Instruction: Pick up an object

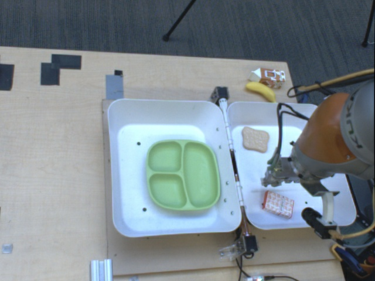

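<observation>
One red packet [278, 204] lies just below the claw [274, 177].

Green divided plate [183, 175], tan toast [255, 139], red-and-white checked packet [278, 204], yellow banana [260, 91].

A light wooden table [53, 174] fills most of the view, its pale surface evenly lit with no hard shadows. Beyond its far edge lies dark grey carpeted floor [105, 10] with a fine ribbed weave. Two thin black stand legs [184, 13] cross the carpet at a slant, one near the top centre and another at the upper right corner. Several dark rectangular tape patches [58, 68] are stuck to the tabletop at the upper left, and a small grey-blue block [115, 86] sits just right of them. A short piece of ridged metal rail [100, 269] lies at the table's near edge.
</observation>
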